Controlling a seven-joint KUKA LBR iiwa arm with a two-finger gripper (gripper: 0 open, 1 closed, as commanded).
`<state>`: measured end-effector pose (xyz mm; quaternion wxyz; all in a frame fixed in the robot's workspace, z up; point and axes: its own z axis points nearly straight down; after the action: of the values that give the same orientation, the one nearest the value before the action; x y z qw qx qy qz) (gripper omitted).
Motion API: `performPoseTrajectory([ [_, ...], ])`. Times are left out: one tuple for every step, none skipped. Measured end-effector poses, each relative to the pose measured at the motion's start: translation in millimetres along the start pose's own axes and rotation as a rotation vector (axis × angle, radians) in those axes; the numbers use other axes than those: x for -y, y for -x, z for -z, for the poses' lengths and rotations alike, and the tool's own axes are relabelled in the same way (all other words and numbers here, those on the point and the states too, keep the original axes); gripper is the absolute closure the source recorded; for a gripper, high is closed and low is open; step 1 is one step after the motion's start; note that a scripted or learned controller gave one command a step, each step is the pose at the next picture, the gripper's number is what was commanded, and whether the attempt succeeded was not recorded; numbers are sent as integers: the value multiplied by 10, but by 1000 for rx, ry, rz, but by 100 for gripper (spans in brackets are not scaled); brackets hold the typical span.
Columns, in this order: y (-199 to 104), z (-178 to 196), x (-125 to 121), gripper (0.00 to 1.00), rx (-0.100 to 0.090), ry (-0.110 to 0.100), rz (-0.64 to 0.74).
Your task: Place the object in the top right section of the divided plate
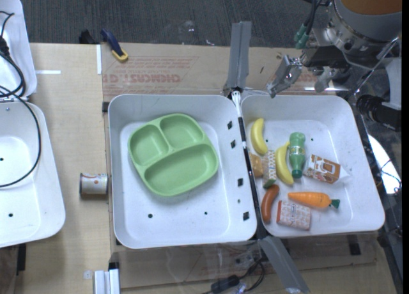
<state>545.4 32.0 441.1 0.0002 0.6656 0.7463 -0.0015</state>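
We see the plate (173,154), pale green and rounded, lying flat in the left bin (128,222). It sits in that bin's upper half, turned a little askew, well apart from the bin's walls. Ridges split it into three sections: two small ones along its far side and one long one along its near side. All three sections are bare. We cannot tell which thing the task means by "object", as several toy foods lie in the bin to the plate's right.
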Motion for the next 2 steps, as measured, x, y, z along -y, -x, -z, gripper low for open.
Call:
performPoseTrajectory([
  [-375, -6, -13, 0, 0, -1, 35],
  [-954, -8, -75, 0, 0, 0, 140],
])
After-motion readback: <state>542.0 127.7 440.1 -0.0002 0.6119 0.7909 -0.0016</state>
